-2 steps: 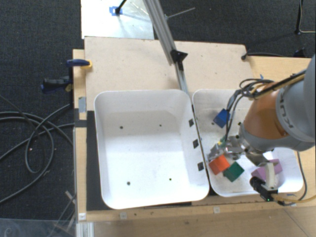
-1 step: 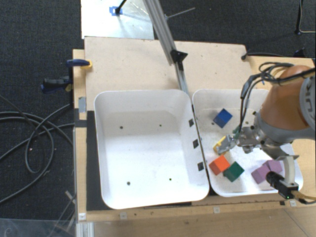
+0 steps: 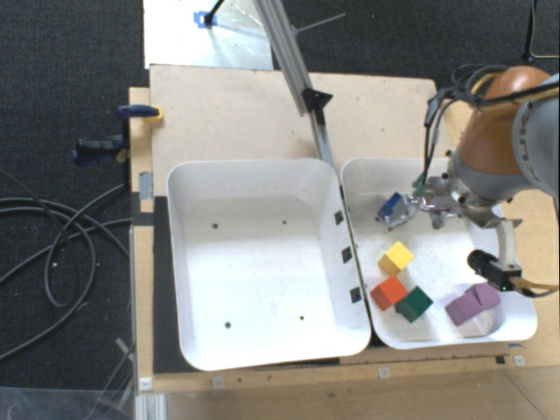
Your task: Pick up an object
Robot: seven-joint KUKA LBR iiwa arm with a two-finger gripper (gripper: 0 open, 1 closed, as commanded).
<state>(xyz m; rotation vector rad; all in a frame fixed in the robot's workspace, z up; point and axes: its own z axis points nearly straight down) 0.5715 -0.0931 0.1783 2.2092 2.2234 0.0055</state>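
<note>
A: Arm's in from the right of the frame, orange band up top, and the end effector [image 3: 418,206] is down inside the right bin [image 3: 525,322], in its upper part.

B: What's it got?

A: There's a small blue piece [image 3: 391,206] right at its tip, on the left side. Looks pinched there, but the metal parts crowd the spot, so whether it's clamped on it or just touching it, that can't be told from here.

B: So the blue piece is the target?

A: That's the likeliest read. It lies directly left of the end effector, at the tip, near the bin's left wall. If the grip isn't made yet, the move is a tiny one leftward.

B: And the others?

A: All lower in the frame. Yellow cube [image 3: 395,257] sits below the blue piece, a little apart. Then the orange cube [image 3: 388,292] and green cube [image 3: 414,304], touching each other, lower still. The purple block [image 3: 472,304] is in the bin's lower right corner, below the arm's wrist.

B: The left bin [image 3: 188,182]?

A: Nothing to do with this one. All the action is at the upper left of the right bin on the tabletop [image 3: 227,112].
</note>
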